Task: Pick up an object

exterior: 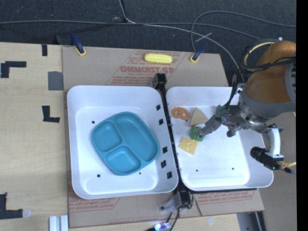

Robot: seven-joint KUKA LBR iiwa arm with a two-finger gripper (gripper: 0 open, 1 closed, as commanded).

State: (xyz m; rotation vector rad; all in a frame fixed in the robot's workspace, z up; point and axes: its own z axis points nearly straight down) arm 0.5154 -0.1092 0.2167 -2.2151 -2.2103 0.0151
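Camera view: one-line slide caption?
Gripper reaches a green item among food pieces in the right bin; blue plate in the left.

The 2 white bins (77,143) look like smooth, slightly glossy plastic; the blue divided tray (124,142) is matt plastic. Beneath lies printed brown cardboard (130,71) on pale wood (29,143).

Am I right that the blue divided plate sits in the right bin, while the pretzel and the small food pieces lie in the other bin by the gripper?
Not quite: the camera view shows the blue divided plate in the left bin, not the right. The rest holds: the pretzel and the small food pieces lie in the right bin, by the gripper.
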